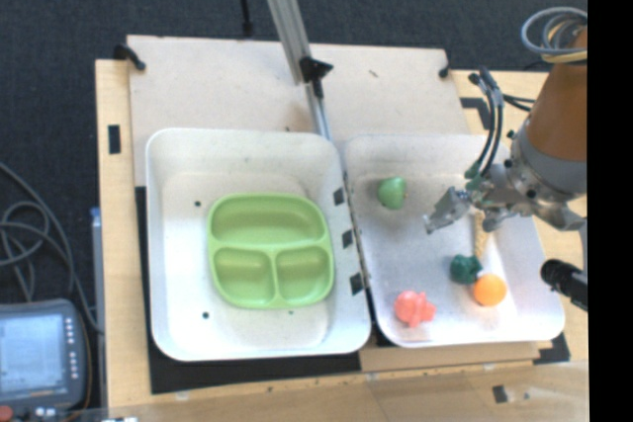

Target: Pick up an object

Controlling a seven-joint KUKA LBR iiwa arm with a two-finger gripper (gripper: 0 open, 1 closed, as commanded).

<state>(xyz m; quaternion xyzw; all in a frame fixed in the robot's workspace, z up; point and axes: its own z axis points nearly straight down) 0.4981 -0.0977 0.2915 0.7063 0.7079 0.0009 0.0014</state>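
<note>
My gripper [462, 223] hangs over the right bin [410, 247], its fingers spread open with nothing between them. A dark green object [464, 268] lies just below the gripper, and an orange ball [488, 291] touches its lower right side. Near the bin's front edge sits a red object [414, 308]. A light green rounded object [392, 192] rests to the gripper's left, toward the bin's back.
The left bin [168, 212] holds a light green divided plate [269, 249]. A slanted metal pole [282, 0] rises from between the bins at the back. My arm [559, 124] reaches in over the right bin's right side.
</note>
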